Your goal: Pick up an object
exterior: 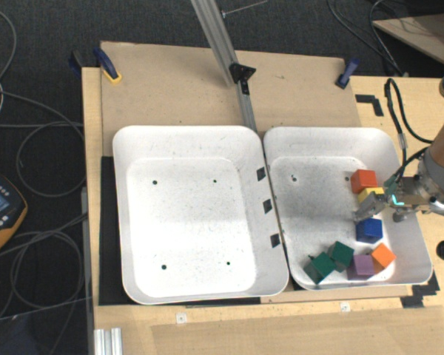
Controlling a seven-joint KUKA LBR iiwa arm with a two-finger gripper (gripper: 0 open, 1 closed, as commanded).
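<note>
Blocks sit crowded in the right bin (333, 143), all toward its right wall and near corner. Orange block (364, 180) is farthest back, w/ a yellow block (370, 194) touching its near side. Blue block (368, 230) lies nearer, just beside the right wall. A 2nd orange block (383, 255) sits turned diamond-wise by the rim, purple block (362, 265) touching it on the left, then two dark green blocks (331, 260) leaning together at a slant, long axis running roughly from near-left to far-right. All look like small hard cubes or short bricks w/ flat matte faces; none has a clear pointing direction apart from the green pair.

Claw (371, 207) hangs over the gap between yellow and blue blocks, grey fingers pointing left, a small teal light behind them. Nothing visibly sits between the fingers; can't tell if they're apart or together, too small and blurred.

Open room: left and middle of the right bin floor is bare, speckled white plastic w/ rounded corners and sloped walls. Blocks near the right wall have little side clearance. Left bin (133, 150) is the same shallow white tray, touching the right one along a seam w/ black clips. Both rest on a pale wood counter (207, 72); a grey metal pole (218, 32) slants in from the top.
</note>
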